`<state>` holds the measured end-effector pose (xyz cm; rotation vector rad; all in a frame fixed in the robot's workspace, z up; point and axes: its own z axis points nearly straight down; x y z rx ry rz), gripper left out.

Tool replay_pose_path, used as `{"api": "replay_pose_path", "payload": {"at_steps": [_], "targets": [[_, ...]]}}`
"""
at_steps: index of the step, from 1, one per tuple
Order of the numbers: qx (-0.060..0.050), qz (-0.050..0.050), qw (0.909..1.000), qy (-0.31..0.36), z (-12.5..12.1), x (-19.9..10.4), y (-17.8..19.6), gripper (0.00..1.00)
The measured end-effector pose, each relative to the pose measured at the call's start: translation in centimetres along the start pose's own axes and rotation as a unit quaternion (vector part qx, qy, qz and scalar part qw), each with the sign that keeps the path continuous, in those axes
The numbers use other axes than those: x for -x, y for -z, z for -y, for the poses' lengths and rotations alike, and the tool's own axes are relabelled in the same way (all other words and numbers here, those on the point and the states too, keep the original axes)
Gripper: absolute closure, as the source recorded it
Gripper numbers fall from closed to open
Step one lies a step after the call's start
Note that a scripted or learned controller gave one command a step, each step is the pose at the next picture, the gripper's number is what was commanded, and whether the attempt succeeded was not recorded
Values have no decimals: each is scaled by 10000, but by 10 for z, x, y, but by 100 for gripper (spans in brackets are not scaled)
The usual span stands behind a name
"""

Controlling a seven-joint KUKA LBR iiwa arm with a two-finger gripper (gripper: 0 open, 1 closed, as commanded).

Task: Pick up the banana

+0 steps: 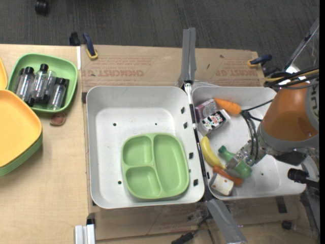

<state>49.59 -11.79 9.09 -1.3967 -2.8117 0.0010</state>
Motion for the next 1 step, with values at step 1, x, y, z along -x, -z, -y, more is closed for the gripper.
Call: {"api": "replay_pose_path", "payload": {"at_steps": [1], "targets": [[3,17,9932,1164,7,-20,1,100]]}}
